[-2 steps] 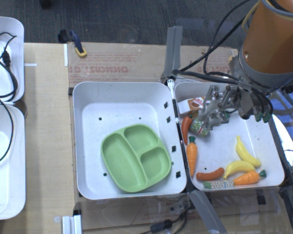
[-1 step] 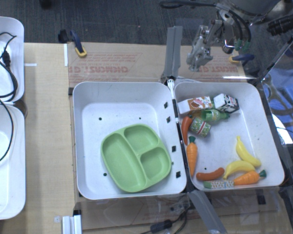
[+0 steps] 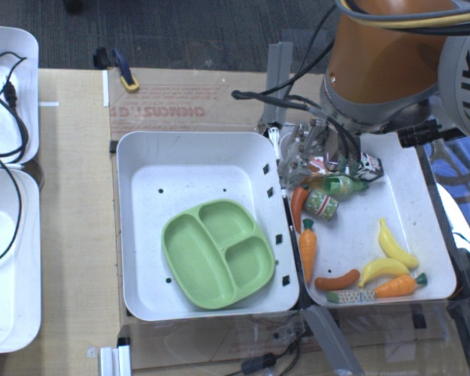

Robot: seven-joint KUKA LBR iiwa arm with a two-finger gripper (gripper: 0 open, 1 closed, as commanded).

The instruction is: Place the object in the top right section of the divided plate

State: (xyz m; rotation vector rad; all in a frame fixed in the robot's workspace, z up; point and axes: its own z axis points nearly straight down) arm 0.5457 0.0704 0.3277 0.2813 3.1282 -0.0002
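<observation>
End effector (image 3: 317, 151) low in right white plastic bin (image 3: 435, 210), above green bottle-shaped toy (image 3: 337, 186); finger state cannot be told. Green divided plate (image 3: 218, 253) in left bin (image 3: 141, 210).

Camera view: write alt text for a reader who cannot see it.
A grey and orange robot arm reaches into the right white bin, its claw low among toy food including carrots, bananas and a sausage. The left bin holds a green divided plate.
</observation>
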